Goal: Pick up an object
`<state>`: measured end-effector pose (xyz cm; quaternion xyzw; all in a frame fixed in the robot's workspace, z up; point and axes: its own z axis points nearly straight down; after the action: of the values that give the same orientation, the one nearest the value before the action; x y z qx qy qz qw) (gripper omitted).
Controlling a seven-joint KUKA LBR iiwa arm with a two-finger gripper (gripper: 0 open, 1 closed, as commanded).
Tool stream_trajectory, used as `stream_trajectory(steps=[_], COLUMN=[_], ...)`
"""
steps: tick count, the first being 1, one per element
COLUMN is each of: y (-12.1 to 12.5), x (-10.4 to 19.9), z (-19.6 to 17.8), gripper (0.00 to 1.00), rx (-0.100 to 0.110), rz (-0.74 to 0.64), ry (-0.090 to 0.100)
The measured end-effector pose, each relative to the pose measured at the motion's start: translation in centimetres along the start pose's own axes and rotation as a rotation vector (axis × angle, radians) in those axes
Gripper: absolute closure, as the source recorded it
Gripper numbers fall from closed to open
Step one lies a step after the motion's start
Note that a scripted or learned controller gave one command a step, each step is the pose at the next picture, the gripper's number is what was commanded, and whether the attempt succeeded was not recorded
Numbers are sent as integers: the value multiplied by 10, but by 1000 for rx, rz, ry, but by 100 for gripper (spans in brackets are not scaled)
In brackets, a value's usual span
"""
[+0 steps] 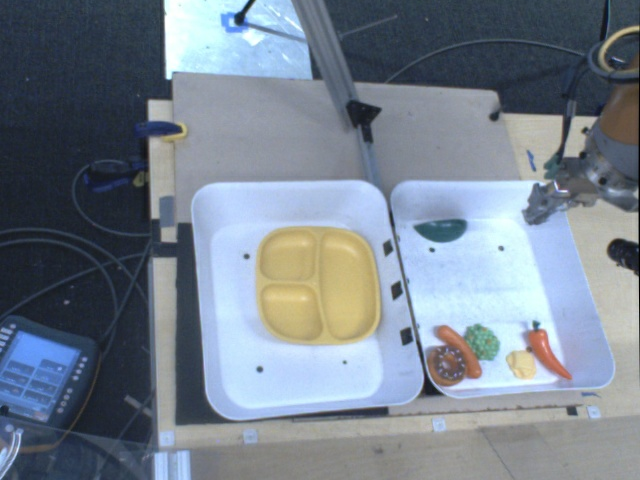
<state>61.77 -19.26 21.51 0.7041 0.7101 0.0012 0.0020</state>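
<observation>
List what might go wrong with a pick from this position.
1. The toy foods crowd the right bin's near edge: donut, sausage and broccoli touch or nearly touch, so the claw may knock or take two.
2. Carrot and yellow piece lie close to the rim, which may block a finger.
3. The dark green piece looks flat, so it may slip out.

A grey metal wrist section (612,173) is seen below an orange band (620,118). A small, dark grey end effector (537,211) of blocky build is fitted at its tip. Yellowish cable loops (617,50) are carried above the band.
</observation>
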Motion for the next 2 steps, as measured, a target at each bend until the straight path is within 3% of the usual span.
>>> stream_trajectory(steps=[2], y=[-22], x=[88], z=[-16], gripper=[100], rx=[3], rz=[-2], ry=[3])
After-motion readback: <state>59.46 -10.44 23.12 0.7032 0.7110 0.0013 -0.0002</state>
